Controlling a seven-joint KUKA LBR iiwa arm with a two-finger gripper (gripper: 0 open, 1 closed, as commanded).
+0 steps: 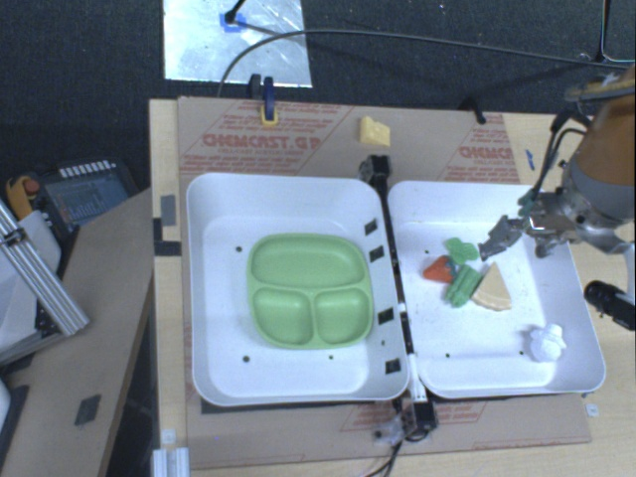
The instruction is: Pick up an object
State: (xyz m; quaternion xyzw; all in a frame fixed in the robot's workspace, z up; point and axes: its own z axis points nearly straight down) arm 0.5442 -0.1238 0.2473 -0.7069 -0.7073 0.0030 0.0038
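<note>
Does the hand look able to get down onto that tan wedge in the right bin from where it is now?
Probably yes. The hand hangs just above the tan wedge, whose top lies uncovered. The green pieces touch its left side, so the fingers may nudge them.

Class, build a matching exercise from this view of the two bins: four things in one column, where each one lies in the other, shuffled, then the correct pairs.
Things:
1. green divided plate
2. white crumpled object
3. yellow block
4. tan wedge

Places:
A. on the board behind the bins
B. left bin
C. right bin's near right corner
D. middle of the right bin, beside the green pieces

Pairs: 1-B, 2-C, 3-A, 4-D
</note>
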